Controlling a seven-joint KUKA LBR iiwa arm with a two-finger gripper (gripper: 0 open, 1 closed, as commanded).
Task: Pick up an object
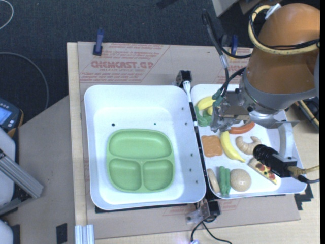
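The right bin (289, 187) holds several toy foods. Among them are a yellow banana (231, 147), an orange toast square (212, 145), a red sausage (243, 128), a tan croissant (248, 145), a pizza slice (264, 170), a round bun (240, 179), a green bean pod (224, 179) and a pale breadstick (213, 180). A second yellow piece (204, 103) and a green piece (204, 119) lie at the bin's far left. My gripper (222, 120) hangs low over that far-left part, just right of the green piece and above the toast. Nothing shows as held.
The left bin (96, 136) holds a green divided plate (140, 159). A raised divider (194, 131) runs between the two bins. The arm's large orange and grey body (282, 50) covers the right bin's far side.
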